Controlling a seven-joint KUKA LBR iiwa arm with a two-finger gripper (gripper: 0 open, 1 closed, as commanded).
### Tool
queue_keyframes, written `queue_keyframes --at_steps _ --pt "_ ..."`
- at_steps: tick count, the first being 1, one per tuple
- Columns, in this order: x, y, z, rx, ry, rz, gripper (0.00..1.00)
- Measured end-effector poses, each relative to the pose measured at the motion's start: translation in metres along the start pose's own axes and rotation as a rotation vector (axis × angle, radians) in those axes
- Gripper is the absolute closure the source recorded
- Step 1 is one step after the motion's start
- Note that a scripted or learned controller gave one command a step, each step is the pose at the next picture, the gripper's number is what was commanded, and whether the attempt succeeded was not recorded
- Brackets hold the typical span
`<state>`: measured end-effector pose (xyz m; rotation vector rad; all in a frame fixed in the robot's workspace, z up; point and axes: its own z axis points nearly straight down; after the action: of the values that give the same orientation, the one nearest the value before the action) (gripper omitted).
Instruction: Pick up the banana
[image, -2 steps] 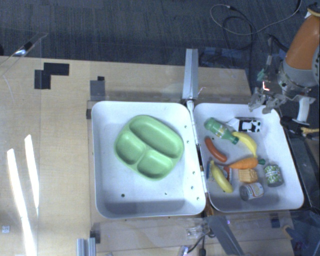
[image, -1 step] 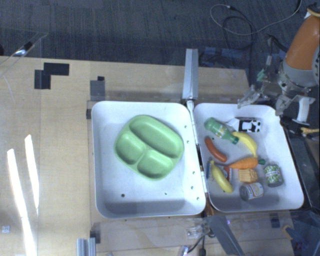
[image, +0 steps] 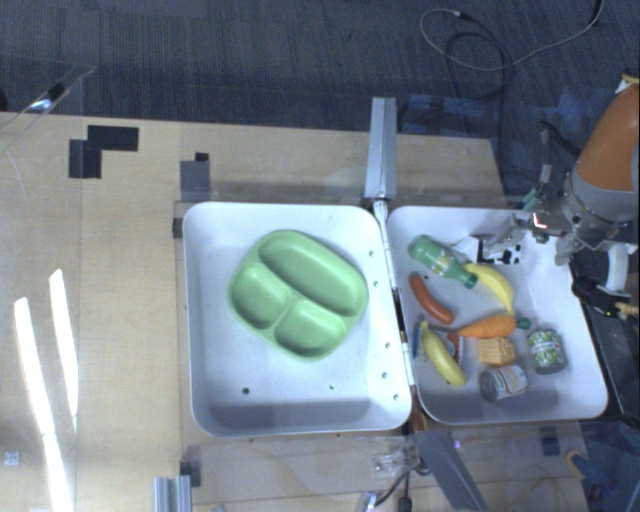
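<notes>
The gripper (image: 500, 247) stood in the right bin (image: 590, 395), near its far wall. Whether it was released or clenched could not be told. One banana (image: 494, 283) lay just below the gripper, apart from it, beside a green bottle (image: 441, 260). A second banana (image: 442, 357) lay farther off, by the carrot (image: 486, 326).

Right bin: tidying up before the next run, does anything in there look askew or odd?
The green bottle lies on its side rather than upright, and a small can is tipped over too. Two bananas share the right bin. Nothing looks spilled or damaged.
</notes>
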<state>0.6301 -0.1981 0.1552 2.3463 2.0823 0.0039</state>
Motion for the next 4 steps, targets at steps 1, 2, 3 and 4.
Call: queue_keyframes --at_steps 1,2,3,4 --pt "0.012 -0.032 0.057 -0.024 0.0 -0.008 0.0" --pt "0.014 -0.028 0.042 -0.036 0.004 -0.009 1.0" --pt "0.035 0.037 -0.039 -0.004 0.0 -0.001 1.0" --pt "0.035 0.037 -0.039 -0.003 0.0 -0.002 0.0"
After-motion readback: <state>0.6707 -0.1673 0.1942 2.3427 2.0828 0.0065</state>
